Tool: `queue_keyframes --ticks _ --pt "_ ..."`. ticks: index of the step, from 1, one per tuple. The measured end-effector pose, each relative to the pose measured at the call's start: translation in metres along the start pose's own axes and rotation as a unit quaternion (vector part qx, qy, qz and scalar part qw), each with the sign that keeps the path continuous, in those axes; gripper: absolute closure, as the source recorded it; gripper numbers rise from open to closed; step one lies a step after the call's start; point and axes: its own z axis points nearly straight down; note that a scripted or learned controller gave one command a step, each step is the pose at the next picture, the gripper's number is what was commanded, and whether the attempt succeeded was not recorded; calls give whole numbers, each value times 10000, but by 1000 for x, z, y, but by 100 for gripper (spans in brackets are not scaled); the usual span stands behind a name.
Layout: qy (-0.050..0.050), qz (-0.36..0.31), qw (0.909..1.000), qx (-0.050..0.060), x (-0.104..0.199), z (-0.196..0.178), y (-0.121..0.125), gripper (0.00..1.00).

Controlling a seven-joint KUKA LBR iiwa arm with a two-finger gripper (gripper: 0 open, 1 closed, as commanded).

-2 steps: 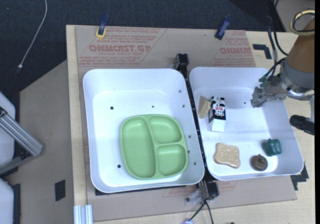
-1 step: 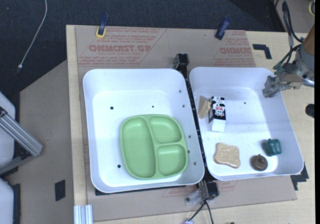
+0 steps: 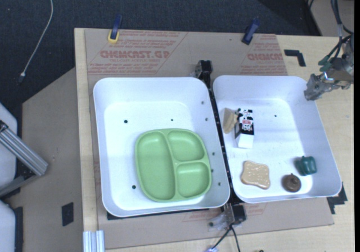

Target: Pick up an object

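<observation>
Two shallow white bins side by side on a cardboard-covered surface (image 3: pixel 169 48). In the left bin (image 3: pixel 112 99), a pale green three-compartment plastic tray (image 3: pixel 171 163). In the right bin (image 3: pixel 292 104), the candidates for picking: a small white carton with black cow-like patches (image 3: pixel 245 127) near the left wall, touching a tan wedge-shaped piece (image 3: pixel 228 120) just beside it; a beige slice of toy toast (image 3: pixel 255 174) towards the front; a small brown round item (image 3: pixel 291 182) and a teal chunky object (image 3: pixel 306 165) close together at the front right corner.

End effector (image 3: pixel 323 82) seen at the right bin's far right corner, over the rim, well apart from every object. Whether open or closed: impossible to tell at this size and angle. Nothing visibly held.

Likely hazards: striking the bin wall on descent from this corner position; closing on bare floor, since nothing lies below; slipping off the flat toast; catching two neighbours at once, either carton with wedge or brown item with teal object.
</observation>
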Motion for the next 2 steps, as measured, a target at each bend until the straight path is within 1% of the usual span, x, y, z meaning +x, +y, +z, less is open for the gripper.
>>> queue_keyframes --ticks 1,2 --pt "3 3 10000 10 0 -11 1 100" --pt "28 -23 10000 47 58 4 2 100"
